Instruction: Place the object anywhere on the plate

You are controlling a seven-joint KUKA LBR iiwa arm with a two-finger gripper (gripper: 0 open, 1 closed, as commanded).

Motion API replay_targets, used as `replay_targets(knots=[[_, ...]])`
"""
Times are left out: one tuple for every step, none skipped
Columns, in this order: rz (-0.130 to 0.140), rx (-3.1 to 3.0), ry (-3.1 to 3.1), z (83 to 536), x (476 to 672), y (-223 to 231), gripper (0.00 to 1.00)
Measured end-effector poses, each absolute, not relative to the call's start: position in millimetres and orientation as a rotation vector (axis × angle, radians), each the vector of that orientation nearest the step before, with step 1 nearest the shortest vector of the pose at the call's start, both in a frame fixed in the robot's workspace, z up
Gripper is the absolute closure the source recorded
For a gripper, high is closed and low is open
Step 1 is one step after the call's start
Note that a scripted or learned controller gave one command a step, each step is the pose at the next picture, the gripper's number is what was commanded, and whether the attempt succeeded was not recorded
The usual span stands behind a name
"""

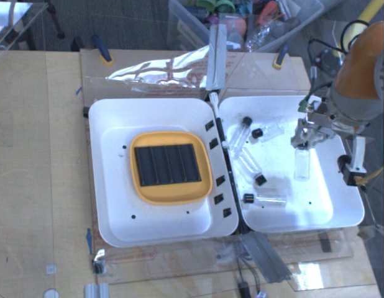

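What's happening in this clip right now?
A grey and orange arm reaches in from the right, its gripper low over the right bin. A clear vial lies just below the gripper; whether it is gripped cannot be told. Three more clear black-capped vials lie scattered on the bin's left side. The yellow plate, with a dark ribbed insert, sits in the left bin, and no vial is on it yet.

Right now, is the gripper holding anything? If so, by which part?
Looks like yes: a clear vial hangs upright below the gripper, pinched at its top end. Hedged, since the vial is transparent against the right bin.
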State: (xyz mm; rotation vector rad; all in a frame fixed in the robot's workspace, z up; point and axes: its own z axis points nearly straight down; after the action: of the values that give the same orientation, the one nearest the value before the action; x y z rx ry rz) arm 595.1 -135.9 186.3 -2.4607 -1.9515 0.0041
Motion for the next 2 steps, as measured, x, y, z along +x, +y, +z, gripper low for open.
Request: replay_targets(knots=[[-0.001,-2.281,-2.163,238.1,575.3,-92.7,1.00],[-0.002,-1.992,-2.433,251.0,598.3,-58.8,1.00]])
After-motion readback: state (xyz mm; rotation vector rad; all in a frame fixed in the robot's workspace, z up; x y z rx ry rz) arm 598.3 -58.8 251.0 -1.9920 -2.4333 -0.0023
